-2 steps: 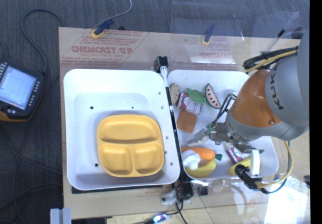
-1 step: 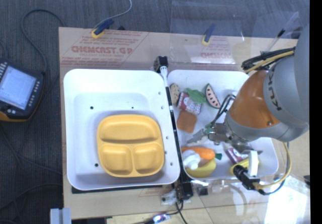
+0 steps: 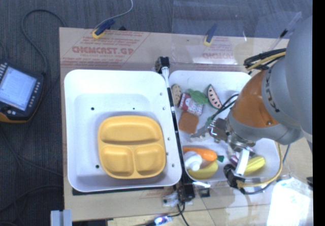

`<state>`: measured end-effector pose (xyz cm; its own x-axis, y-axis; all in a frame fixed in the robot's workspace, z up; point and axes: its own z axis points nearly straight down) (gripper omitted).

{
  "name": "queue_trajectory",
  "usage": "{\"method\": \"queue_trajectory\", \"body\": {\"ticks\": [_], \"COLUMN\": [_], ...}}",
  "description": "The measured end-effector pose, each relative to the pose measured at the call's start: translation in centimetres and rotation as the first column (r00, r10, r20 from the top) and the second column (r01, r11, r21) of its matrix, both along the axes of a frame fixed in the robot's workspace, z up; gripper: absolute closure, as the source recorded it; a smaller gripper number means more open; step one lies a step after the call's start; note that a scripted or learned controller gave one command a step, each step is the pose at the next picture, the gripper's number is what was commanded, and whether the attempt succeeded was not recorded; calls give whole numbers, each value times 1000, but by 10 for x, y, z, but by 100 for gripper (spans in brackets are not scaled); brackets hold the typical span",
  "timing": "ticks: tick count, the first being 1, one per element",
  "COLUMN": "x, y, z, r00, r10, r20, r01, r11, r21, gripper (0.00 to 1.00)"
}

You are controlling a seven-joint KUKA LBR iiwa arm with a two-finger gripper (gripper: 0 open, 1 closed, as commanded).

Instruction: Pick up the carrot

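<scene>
So the carrot (image 3: pixel 199 154) is lying flat near the front edge of the right bin (image 3: pixel 203 74), orange body pointing toward the divider between the bins and its green tip toward the middle of the bin. It's resting right on top of a yellow banana-shaped toy (image 3: pixel 207 170), with a little white piece (image 3: pixel 191 161) tucked against both of them.

My gripper (image 3: pixel 216 129) is just behind the carrot, closer to the middle of the bin. It's close, but there's nothing of the carrot in it. The metal bits are a blur from up here, so I honestly can't tell if my jaws are spread or pinched.

Right beside my gripper on the divider side is a brown slab (image 3: pixel 188 123), and behind that a red packet-looking thing (image 3: pixel 192 103) with a green leafy piece (image 3: pixel 198 95). There's a watermelon slice (image 3: pixel 214 96) toward the back wall and a pale oval thing (image 3: pixel 176 93) right against the divider. Under my wrist, by the front right corner, sits another yellow toy (image 3: pixel 257 163), maybe corn.

The left bin (image 3: pixel 71 118) has a yellow divided plate (image 3: pixel 132 146) sitting in the middle of it. Off to the far left on the carpet there's a handheld screen unit (image 3: pixel 18 91).
</scene>
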<state>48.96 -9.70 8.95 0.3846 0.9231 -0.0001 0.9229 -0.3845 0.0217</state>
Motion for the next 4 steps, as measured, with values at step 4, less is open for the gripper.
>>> {"method": "queue_trajectory", "body": {"ticks": [4], "x": [-1], "y": [-7], "z": [0], "r00": [727], "r10": [-686], "r20": [-3], "r01": [686], "r11": [727], "r21": [14], "gripper": [0]}}
